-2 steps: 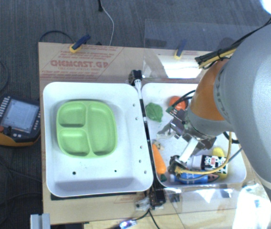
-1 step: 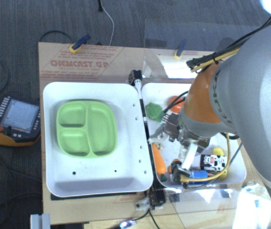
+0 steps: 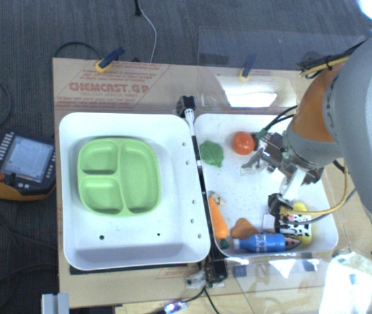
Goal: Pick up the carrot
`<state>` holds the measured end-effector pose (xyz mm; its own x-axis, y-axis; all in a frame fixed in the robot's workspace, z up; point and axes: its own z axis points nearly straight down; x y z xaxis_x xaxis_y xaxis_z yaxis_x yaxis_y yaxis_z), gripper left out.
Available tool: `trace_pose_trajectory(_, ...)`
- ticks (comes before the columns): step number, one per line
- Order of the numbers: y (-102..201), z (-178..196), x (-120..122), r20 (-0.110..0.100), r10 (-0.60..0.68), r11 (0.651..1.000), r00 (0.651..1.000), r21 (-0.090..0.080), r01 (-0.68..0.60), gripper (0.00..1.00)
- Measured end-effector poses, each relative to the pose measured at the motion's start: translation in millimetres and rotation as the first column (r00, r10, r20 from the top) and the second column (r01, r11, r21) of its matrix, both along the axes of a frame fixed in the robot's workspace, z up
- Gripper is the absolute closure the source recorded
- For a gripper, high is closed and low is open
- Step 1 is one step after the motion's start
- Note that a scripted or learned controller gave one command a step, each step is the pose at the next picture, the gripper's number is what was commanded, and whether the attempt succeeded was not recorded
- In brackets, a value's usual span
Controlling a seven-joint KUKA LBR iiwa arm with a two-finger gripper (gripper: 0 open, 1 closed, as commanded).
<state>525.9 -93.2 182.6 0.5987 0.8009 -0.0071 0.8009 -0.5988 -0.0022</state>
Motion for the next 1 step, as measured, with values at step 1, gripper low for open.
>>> trace_pose_trajectory(1,45.9,-0.6,-44.4,-0.003,0.014,1.000,1.000,0.005,-0.014,0.00)
